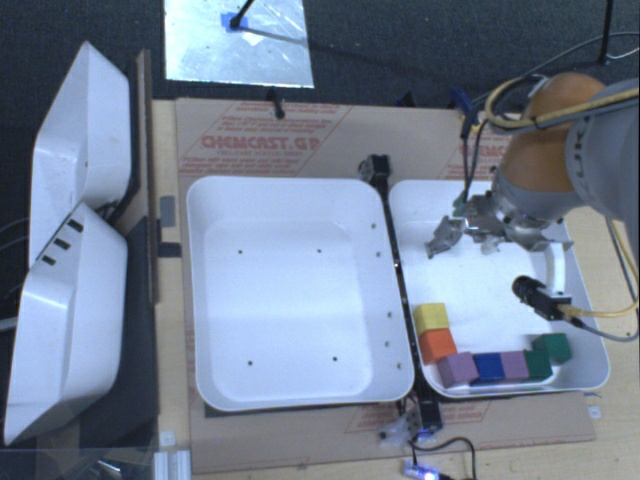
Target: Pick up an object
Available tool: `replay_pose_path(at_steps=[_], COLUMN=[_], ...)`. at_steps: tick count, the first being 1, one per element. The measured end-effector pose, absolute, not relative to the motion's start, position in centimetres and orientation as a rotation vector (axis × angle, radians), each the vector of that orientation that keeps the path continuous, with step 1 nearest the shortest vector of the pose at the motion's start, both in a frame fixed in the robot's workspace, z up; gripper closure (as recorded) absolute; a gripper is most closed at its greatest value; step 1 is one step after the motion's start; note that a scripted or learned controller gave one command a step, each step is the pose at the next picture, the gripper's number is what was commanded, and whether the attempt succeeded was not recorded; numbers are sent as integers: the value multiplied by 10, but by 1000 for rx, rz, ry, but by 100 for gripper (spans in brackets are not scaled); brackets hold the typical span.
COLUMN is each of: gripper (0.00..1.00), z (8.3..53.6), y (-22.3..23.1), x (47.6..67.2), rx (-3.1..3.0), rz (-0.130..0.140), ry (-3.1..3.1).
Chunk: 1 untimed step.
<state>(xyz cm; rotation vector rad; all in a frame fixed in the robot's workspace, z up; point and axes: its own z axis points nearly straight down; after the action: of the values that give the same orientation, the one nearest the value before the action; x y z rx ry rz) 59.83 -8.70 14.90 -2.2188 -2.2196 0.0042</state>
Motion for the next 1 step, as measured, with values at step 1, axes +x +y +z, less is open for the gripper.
replay_pose_path(at_steps=[1], gripper=[0], z=[87], y=[-87], x=[593], rx=[-2219], rz=[5], ry=[-2219])
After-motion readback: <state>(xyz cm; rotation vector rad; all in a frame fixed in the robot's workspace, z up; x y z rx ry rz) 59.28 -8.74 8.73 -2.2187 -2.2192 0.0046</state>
